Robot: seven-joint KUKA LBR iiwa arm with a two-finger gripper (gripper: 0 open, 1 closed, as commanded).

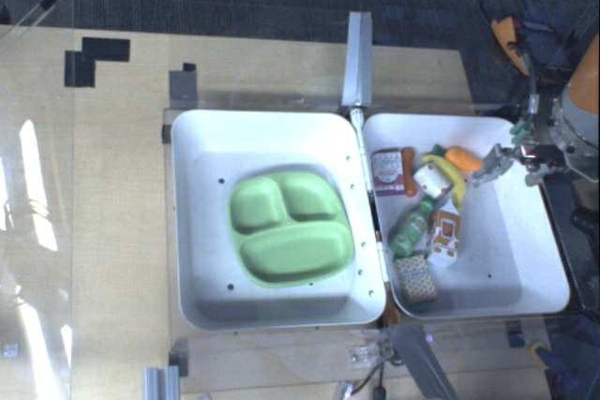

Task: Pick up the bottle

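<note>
We see the green bottle (413, 228) lying tilted in the right bin (525, 267), near its left wall | banana (441, 171) just above the bottle, carton (445, 237) touching its right side | gripper (491, 166) hovers up-right of the bottle, fingers spread, pinching nothing.

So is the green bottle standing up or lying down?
Lying down. The green bottle rests on its side on the floor of the right bin, its body stretched slantwise among the other items, between the banana and a patterned packet.
</note>
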